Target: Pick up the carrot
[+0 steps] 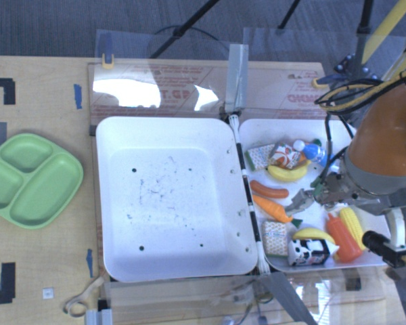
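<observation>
The carrot (272, 209) is orange with a green stub at its right end. It lies slanted in the left part of the right bin (284, 128), just below a red-orange sausage (269, 191). My gripper (310, 198) hangs just to the right of the carrot's green end, slightly above it, on the grey arm with the orange band (387, 141). Nothing shows held in it. The arm hides the bin's right side.
A banana (289, 173), a snack packet (285, 156) and a blue bottle (312, 150) crowd the right bin's far part. Corn (352, 225), a second banana (314, 234) and a black-and-white toy (308, 252) fill its near part. The left bin (166, 124) adjoins; a green divided plate (31, 179) lies far left.
</observation>
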